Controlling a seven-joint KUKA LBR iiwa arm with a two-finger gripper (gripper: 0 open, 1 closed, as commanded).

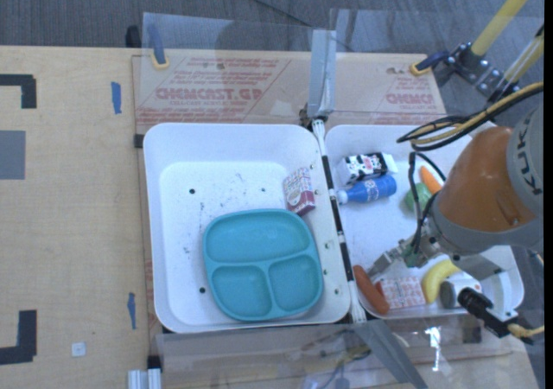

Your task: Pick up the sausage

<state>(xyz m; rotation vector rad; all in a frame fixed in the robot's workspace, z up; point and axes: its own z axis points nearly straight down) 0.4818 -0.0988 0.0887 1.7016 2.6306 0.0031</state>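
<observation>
Camera view: sausage (371,290) is left ungripped beside the claw (406,256) (open or closed can't be told); a bin-wall bump could be caused.

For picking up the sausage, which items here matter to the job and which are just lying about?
Belongs to the job:
sausage, in the right bin
gripper, near it

Just lying about:
blue bottle
milk carton
banana
carrot
teal plate and small red can, in the left bin
</observation>
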